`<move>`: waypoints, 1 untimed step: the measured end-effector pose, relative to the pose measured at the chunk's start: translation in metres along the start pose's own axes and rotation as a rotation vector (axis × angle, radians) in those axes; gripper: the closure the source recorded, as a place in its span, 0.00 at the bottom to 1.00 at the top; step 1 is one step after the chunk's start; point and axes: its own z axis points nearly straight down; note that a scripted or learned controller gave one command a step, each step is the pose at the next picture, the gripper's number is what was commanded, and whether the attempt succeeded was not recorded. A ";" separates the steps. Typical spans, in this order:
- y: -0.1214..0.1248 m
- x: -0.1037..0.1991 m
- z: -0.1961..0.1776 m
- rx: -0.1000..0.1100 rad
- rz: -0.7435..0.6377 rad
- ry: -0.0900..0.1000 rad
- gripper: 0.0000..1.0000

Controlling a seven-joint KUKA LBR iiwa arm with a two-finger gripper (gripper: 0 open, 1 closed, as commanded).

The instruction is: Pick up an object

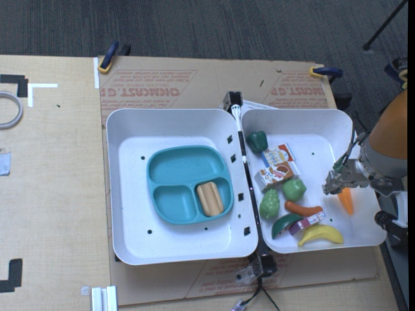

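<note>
Two shallow white bins side by side at mid-frame on a cardboard-covered bench [162,86]. In the left bin [130,238], a teal divided tray [170,177] with a toy hot dog bun [209,198] in its lower-right compartment. In the right bin [324,125], a cluster of toy food: green pepper [257,141], snack carton [277,167], green apple [294,189], broccoli-like green piece [269,204], red-orange chili [303,208], dark green vegetable [284,225], banana [320,236]. At right of that bin, gripper [337,181] low over the floor, arm [392,135] entering from the right edge. Just beside the fingertips, on their right, an orange carrot [347,201], near-upright; contact unclear. Finger spread: cannot tell.
</note>
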 end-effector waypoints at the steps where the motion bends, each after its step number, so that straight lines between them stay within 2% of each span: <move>1: 0.000 0.000 0.000 0.001 -0.001 0.001 0.00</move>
